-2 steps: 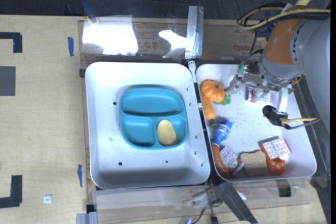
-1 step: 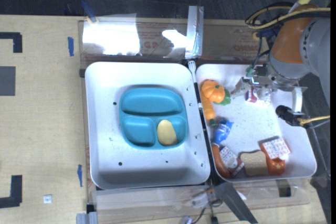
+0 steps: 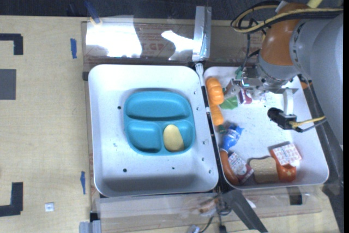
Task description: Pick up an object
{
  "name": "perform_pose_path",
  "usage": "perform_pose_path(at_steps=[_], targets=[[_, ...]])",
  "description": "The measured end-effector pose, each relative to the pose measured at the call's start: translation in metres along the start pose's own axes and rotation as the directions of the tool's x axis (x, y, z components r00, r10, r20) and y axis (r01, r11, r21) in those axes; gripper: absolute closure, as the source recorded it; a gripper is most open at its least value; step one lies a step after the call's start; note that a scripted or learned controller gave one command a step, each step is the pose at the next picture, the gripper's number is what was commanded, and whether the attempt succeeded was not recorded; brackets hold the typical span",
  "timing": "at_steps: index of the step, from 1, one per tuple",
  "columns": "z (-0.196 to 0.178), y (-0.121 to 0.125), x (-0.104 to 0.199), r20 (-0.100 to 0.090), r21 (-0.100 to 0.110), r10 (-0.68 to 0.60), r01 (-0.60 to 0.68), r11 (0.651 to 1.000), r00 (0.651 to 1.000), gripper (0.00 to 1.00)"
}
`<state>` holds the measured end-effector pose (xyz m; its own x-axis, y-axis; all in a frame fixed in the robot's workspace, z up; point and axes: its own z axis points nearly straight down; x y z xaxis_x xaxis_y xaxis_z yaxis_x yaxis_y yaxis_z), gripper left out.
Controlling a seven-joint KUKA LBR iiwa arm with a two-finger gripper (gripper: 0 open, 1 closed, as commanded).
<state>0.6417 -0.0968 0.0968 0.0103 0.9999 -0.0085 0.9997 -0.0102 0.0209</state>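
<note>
My gripper hangs low over the far left part of the right bin, under the orange wrist band. Just below it lie a green item and a small pink-and-white item; whether either is touched I cannot tell. An orange carrot-like piece and a second one lie along the bin's left wall. Nearer the front sit a blue packet, a red-and-white packet, a brown bread-like slab and an orange-red packet.
The left bin holds a blue divided plate with a yellow oval item in its front right compartment. A black cable clip and a yellow cable hang over the right bin. A clear panel stands behind the bins.
</note>
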Motion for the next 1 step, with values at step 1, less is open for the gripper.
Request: perform_pose_path(at_steps=[1], targets=[[-0.0132, 0.0026, -0.001, 0.003, -0.008, -0.001, 0.001, 1.0, 1.0, 1.0]])
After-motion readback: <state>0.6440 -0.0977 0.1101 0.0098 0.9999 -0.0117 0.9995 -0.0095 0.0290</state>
